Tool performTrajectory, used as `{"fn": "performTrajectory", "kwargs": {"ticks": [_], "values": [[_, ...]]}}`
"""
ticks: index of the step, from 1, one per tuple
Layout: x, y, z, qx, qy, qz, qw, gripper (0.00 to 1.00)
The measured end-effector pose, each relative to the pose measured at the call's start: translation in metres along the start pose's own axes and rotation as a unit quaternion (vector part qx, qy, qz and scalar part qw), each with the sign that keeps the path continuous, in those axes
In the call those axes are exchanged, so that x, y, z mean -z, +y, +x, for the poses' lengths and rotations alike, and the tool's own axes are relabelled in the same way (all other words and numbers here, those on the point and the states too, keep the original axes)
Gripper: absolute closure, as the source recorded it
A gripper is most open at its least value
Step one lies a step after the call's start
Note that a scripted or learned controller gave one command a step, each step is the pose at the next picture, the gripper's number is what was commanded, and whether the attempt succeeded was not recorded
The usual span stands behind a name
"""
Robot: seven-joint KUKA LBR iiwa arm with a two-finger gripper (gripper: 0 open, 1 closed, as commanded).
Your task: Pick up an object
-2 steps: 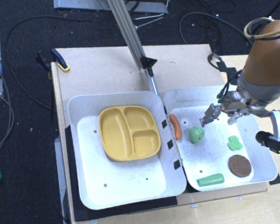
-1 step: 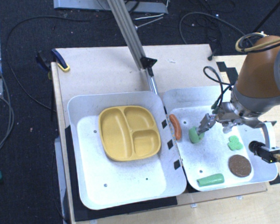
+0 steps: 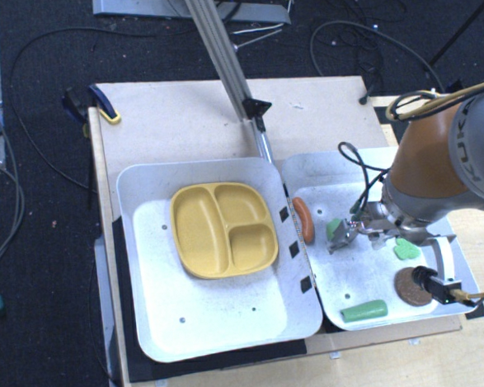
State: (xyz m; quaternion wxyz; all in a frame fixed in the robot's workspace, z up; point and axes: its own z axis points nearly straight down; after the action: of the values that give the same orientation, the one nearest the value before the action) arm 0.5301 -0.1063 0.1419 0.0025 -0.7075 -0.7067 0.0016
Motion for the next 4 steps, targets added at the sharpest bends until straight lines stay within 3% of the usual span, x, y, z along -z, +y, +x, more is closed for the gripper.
{"fn": "performTrajectory", "kwargs": {"ticks": [1, 2, 4], "values": [[-0.05, 0.001, 0.0, 0.0, -0.001, -0.004, 1.0, 0.0], [-0.037, 0.003, -0.001, -0.001, -0.002, -0.006, 1.0, 1.0], [0.088, 0.001, -0.007, 0.002, -0.002, -0.007, 1.0, 1.0]]}}
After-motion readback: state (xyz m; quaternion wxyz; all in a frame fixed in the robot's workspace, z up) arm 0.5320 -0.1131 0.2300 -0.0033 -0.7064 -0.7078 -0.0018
